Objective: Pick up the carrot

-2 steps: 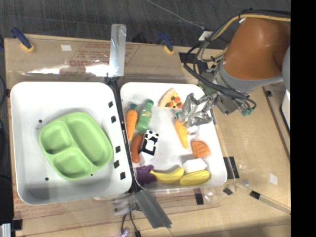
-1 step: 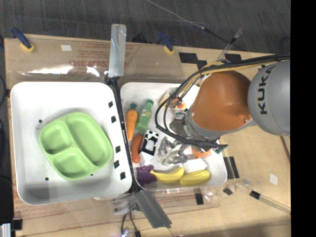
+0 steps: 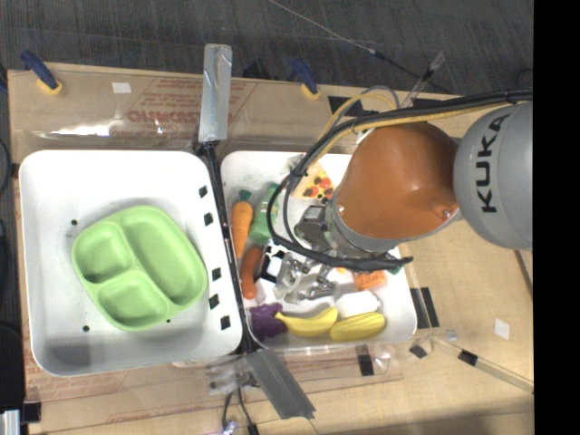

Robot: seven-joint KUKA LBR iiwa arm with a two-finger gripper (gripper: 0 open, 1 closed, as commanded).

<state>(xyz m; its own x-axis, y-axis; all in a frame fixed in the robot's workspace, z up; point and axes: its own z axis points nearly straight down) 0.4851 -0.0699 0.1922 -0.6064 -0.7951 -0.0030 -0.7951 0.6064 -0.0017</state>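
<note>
Camera view, looking down at a slant on tabletop w/ two shallow white bins side by side. Left bin: holds a green divided plate w/ three compartments. Right bin: holds toy food, partly covered by the arm. Carrot: orange, lying lengthwise against the right bin's left wall, toward the far end; a second orange-red piece lies just near of it, type unclear. Near edge of right bin: purple item, banana and a yellow oblong piece in a row, w/ a white block just behind. A small orange item sits right of the gripper. Green item beside the carrot is largely hidden by cables. Far end of the bin shows a patterned orange/yellow item, cut off by the arm.

Arm: grey, lettered "KUKA" on its side; orange band above wrist blocks much of the right bin. Gripper: low over the bin's middle, right of the carrot and apart from it; metal parts blur together, so the state of the fingers can't be told.

Far strip of cardboard bears faint red print, not legible.
</note>
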